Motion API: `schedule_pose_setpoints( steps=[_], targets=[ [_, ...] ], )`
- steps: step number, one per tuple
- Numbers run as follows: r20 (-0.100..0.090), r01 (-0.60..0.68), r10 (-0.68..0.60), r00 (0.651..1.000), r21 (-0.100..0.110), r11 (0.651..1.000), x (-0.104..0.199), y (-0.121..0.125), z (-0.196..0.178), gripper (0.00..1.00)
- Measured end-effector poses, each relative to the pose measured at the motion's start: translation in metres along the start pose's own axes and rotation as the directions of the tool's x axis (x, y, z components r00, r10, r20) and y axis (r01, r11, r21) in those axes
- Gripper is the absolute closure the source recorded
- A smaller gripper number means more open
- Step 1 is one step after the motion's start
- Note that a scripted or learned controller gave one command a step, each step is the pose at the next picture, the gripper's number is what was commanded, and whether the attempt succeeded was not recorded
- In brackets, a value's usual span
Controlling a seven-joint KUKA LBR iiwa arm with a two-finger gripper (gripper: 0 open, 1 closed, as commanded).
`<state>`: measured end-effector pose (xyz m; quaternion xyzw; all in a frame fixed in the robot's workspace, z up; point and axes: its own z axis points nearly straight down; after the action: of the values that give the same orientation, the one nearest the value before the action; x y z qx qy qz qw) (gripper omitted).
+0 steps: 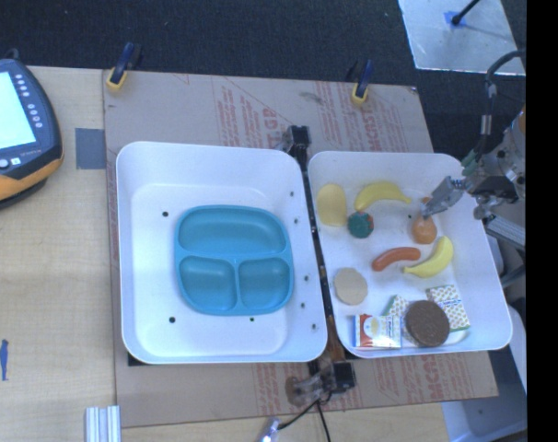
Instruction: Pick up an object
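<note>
Over the right bin (496,288), at its upper right edge, the pincer (437,201) hangs just above a small orange ball (424,231); whether it is released or clenched cannot be told, and nothing shows between its tips. Near the ball lie a banana (434,260) and a red sausage (394,258), the two touching end to side. Farther up the bin sit a second banana (382,192), a pale yellow piece (331,204) and a dark green ball (359,225) just beside them. Toward the near edge are a beige round piece (351,285), a brown cookie (427,323) resting against a green-patterned packet (447,304), and a small carton (377,331) with red and white print too blurred to read. Beside it, the left bin (145,247) holds a blue divided tray (234,258) with three compartments. Both bins rest on a cardboard sheet (261,109) bearing faint reddish lettering that cannot be made out, held to the wooden worktop (49,274) by two clamps (120,70) at its far edge. At the far left lies a control pendant (12,127) with a lit screen.
</note>
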<state>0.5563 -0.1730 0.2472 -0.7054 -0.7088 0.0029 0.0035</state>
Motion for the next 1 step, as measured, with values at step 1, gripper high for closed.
schedule_pose_setpoints(
  steps=[1],
  targets=[
    [0.000,0.001,-0.001,1.000,0.002,1.000,-0.0197,0.0374,0.1429,0.00]
  ],
)
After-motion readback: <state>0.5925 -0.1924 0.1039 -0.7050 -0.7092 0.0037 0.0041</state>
